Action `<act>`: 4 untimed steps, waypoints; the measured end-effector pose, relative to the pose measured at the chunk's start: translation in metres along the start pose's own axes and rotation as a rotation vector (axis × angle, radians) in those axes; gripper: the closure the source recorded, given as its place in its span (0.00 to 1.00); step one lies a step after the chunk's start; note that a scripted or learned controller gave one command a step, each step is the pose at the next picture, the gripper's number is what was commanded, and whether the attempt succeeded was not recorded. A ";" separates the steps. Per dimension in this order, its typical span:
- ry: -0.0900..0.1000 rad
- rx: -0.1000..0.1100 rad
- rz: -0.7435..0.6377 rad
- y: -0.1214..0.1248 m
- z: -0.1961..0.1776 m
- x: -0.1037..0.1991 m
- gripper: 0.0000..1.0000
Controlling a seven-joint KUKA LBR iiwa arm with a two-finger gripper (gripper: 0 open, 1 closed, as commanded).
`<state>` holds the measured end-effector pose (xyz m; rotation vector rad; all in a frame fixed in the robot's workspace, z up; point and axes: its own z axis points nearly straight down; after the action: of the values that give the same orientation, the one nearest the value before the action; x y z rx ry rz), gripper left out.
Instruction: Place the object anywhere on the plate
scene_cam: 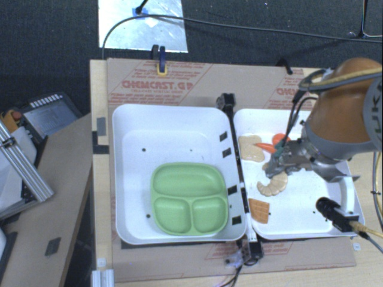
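The curved tan croissant-like piece (273, 187) lies in the right bin (305, 220), directly under the claw (280, 165), its long axis running left-right. Whether the claw grips anything, I cannot tell. The green plate (188, 197) sits well to the left, in the left bin (137, 136).
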<state>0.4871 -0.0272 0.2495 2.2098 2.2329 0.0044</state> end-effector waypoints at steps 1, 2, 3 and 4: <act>-0.001 0.002 0.003 0.009 0.016 0.045 1.00; 0.000 0.003 0.001 0.010 0.028 0.099 1.00; 0.000 0.001 0.001 0.017 0.035 0.149 1.00; -0.001 0.002 0.004 0.019 0.025 0.170 1.00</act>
<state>0.5040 0.1431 0.2247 2.2147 2.2288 0.0017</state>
